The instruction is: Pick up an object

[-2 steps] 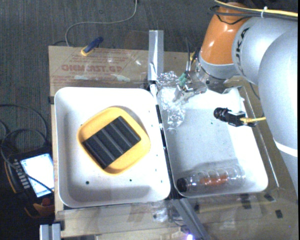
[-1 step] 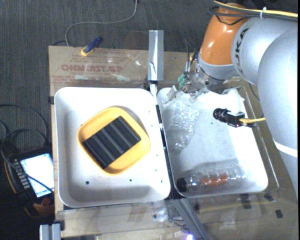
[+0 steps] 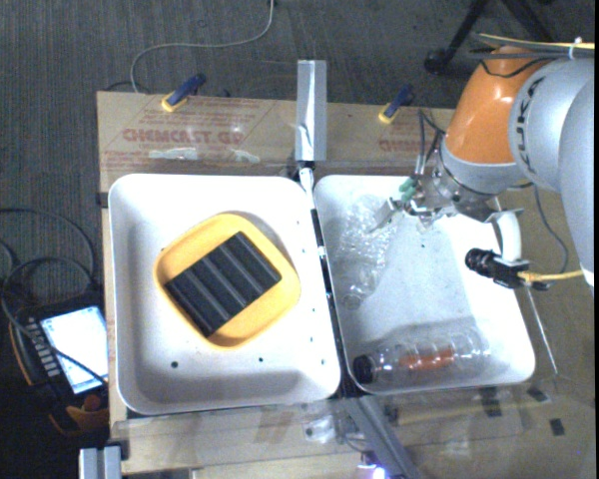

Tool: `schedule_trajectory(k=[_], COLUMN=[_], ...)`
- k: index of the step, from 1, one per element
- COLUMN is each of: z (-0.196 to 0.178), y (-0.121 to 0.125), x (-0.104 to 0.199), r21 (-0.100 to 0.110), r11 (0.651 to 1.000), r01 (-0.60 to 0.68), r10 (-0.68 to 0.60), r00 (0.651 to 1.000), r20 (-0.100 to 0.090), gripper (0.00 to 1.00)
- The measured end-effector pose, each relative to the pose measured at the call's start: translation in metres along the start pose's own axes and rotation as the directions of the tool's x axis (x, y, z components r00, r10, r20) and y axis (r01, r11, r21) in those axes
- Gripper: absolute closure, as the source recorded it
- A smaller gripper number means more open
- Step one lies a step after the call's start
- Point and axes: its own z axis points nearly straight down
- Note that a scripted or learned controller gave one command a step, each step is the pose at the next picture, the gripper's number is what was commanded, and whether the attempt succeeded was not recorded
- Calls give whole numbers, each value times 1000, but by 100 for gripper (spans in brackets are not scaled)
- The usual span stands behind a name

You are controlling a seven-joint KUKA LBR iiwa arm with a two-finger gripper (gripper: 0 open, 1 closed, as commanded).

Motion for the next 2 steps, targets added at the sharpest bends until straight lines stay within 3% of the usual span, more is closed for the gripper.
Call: schedule_trajectory(k=[1,2], z=[73,53], y=[8,53], x=[4,4], r21=[-14,7], r11=[999,999], r01=[-47,-40], r10=[47,40], r00=[999,999], r20=[3,-2], gripper=[0,0])
